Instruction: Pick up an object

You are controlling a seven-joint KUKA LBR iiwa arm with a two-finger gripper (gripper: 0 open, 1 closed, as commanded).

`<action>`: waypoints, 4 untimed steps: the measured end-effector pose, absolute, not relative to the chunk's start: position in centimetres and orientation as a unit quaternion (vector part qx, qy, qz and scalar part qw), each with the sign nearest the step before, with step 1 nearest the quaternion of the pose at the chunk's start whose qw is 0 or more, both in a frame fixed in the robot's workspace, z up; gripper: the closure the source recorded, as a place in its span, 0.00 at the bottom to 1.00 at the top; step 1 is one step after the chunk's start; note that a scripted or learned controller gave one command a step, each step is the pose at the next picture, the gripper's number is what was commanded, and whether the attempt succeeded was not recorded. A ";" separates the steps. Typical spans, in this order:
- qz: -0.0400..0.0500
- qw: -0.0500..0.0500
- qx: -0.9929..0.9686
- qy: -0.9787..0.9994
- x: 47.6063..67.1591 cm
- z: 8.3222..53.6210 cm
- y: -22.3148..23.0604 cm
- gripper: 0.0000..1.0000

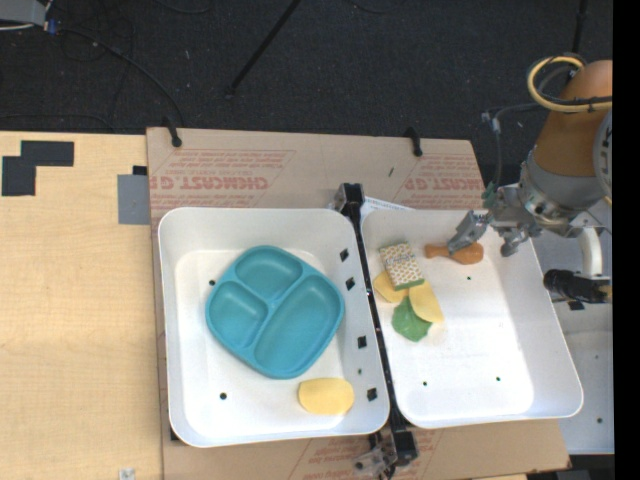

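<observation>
My gripper (489, 238) hangs over the far right part of the right bin (500, 388), its two grey fingers spread apart and nothing between them. An orange carrot-shaped piece (456, 253) lies on the bin floor just below and left of the left finger (466, 233). Further left in the same bin sit a checkered block (401, 262), a yellow piece (387, 287), another yellow piece (428, 305) and a green piece (408, 322), all bunched together.
The left bin (190, 408) holds a teal divided plate (275, 310) and a yellow lump (325, 396) near its front wall. A black divider (365, 308) runs between the bins. Cardboard (260, 173) lies under both bins.
</observation>
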State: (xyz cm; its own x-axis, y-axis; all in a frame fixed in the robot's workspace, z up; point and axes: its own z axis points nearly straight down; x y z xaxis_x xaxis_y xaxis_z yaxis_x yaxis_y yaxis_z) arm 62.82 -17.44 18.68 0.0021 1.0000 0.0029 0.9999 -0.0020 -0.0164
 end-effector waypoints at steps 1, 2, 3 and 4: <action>0.001 0.001 -0.707 -0.707 63.1 19.6 -17.4 0.00; 0.002 0.003 -0.706 -0.708 63.2 15.1 -16.8 0.00; 0.002 0.002 -0.707 -0.707 62.9 10.8 -16.9 0.00; 0.001 0.002 -0.707 -0.708 62.9 8.6 -16.8 0.00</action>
State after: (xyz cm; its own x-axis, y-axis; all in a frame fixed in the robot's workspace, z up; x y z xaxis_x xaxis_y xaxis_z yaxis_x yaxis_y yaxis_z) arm 62.85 -16.78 8.63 -0.0012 1.0000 0.0007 1.0000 0.0012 -0.0049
